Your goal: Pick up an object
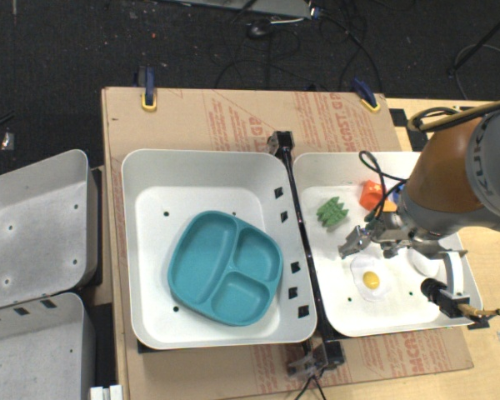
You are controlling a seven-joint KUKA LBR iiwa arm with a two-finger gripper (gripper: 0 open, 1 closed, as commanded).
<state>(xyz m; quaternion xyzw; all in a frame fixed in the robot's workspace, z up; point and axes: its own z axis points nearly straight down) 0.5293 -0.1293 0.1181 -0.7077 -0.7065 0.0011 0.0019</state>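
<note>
Claw: the claw (356, 243) is hanging low in the right bin (333, 315), pointing toward 9 o'clock. It is holding nothing, and I cannot tell if it is open or closed.
Yellow toy: a small yellow thing on a white patch, maybe a toy egg (371, 280), is lying just beside the claw at 5 o'clock.
Green toy: the green toy (332, 212) is sitting near the claw at 11 o'clock.
Orange toy: the orange toy (371, 195) is peeking out by the arm at 12 o'clock.
Left bin: the blue plate (225, 267) is lying in the left bin (142, 173).
Trouble: the claw is sitting between the toys, over bare floor, so it may be closing on air. It could also bump the egg and slide it away.
</note>
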